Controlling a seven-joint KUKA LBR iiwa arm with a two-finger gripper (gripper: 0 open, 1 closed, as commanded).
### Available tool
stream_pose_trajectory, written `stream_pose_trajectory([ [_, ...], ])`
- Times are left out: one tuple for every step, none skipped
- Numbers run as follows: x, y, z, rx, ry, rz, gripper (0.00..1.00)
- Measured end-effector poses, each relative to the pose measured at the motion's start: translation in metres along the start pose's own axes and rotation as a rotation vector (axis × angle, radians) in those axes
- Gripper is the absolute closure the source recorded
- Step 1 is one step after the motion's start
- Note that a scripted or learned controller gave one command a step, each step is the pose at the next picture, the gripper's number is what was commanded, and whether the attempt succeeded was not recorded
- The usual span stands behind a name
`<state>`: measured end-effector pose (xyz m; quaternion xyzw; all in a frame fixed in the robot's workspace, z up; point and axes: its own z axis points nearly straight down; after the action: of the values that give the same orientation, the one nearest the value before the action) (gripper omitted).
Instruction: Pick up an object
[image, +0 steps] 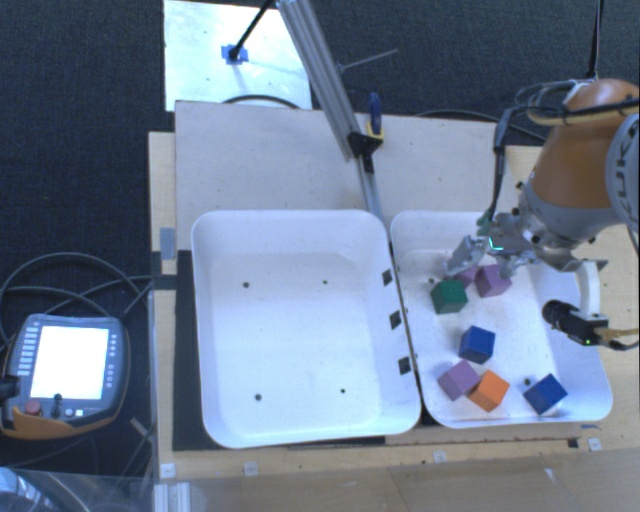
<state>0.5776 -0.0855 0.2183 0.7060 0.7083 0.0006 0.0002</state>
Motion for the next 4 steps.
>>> stream_pose_trajectory([
  [-0.007,-0.008,0.050,0.005,0.000,0.002,0.00],
  [-0.004,-0.004,0.093,0.004,0.000,0.001,0.00],
  [-0.004,-0.005,0.130,0.004,0.000,0.001,0.00],
  [-0.004,-0.003,0.117,-0.001,0.000,-0.001,1.00],
])
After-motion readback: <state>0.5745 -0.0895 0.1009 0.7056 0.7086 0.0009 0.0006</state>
